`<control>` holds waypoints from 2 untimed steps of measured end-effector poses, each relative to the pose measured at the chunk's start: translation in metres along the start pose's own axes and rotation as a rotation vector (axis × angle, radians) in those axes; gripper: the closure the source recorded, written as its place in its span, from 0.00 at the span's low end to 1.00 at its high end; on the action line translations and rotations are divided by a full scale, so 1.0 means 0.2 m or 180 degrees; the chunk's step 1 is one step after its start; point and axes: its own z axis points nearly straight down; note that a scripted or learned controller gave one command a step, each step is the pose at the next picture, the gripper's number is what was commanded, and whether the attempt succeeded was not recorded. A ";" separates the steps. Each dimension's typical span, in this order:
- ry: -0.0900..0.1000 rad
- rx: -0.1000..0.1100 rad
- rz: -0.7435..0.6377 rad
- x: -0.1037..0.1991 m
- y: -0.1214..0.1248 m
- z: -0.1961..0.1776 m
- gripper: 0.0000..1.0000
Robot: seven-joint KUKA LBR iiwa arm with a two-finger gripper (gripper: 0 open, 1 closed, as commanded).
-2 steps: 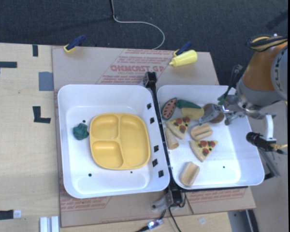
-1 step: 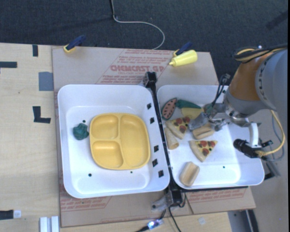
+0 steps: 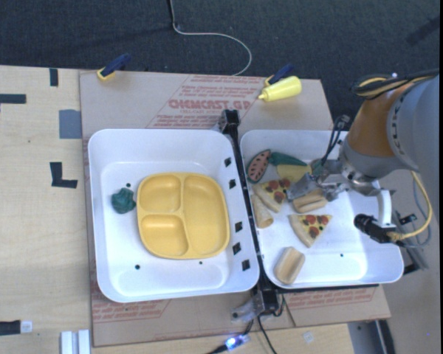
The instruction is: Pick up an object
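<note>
The right bin [image 3: 358,265] holds several toy foods. A watermelon slice [image 3: 258,165] and a green-husked corn cob [image 3: 287,167] lie at its far left. One pizza slice [image 3: 272,192] rests below them and another pizza slice [image 3: 311,227] lies mid-bin. A tan bread roll [image 3: 289,264] sits near the front wall. My gripper [image 3: 310,189] is low in the bin's middle, right over a tan toast-like piece [image 3: 311,203] and beside the corn. Nothing is visibly lifted.
The left bin [image 3: 103,150] holds a yellow divided plate [image 3: 183,214] and a green broccoli toy [image 3: 122,200]. A yellow clamp [image 3: 282,88] sits behind the right bin. A black divider [image 3: 240,198] runs between the bins. My arm's cables [image 3: 387,227] hang over the right bin's right side.
</note>
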 end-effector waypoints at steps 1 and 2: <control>0.0001 -0.0001 -0.0003 0.00 0.00 -0.05 1.00; 0.0003 -0.0012 0.0003 0.01 -0.04 -0.34 1.00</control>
